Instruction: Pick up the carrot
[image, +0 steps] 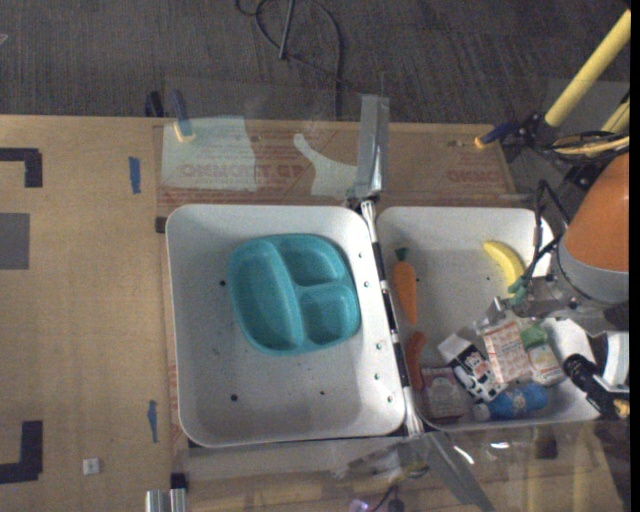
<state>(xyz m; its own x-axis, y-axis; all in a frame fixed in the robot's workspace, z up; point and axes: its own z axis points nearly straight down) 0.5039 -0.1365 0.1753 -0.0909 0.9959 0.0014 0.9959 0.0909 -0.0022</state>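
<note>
Carrot (404, 287) lies in right bin (452, 232), up against its left wall, green top pointing to far edge, orange body lengthwise along the divider. Nothing touching it. Arm (600, 240) comes in from the right, over the bin's right side; claw (535, 300) sits near banana (505, 264), well apart from carrot. Can't tell claw state, fingers not resolvable. Rest of right bin: clutter at near edge w/ carton (503, 352), blue bottle (518, 401), reddish item (414, 356) just below carrot. Left bin (200, 370) holds teal divided plate (294, 292), upright, roughly centred. Both bins on bench (80, 330).
</note>
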